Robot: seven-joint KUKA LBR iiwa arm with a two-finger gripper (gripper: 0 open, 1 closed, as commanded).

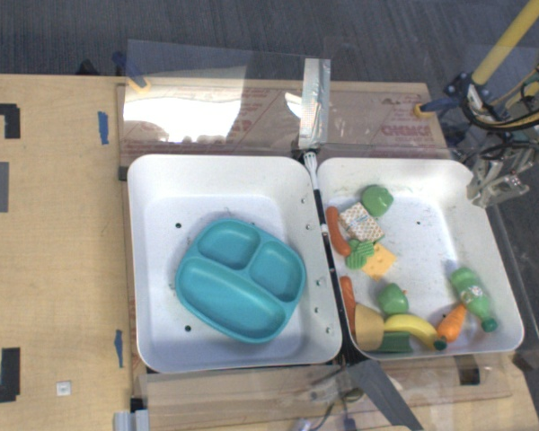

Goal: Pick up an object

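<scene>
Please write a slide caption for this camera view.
Gripper at right bin edge; toy food inside, teal tray in left bin.

A yellow link (521, 27) ends in grey metal wrapped with cables (508, 115).

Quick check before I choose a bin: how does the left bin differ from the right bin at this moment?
The left bin holds one large thing, a teal divided plate; the right bin holds many small toy foods, such as a banana and a green bottle. The claw sits at the right bin's far corner, away from the left bin. Both are shallow and white.
</scene>
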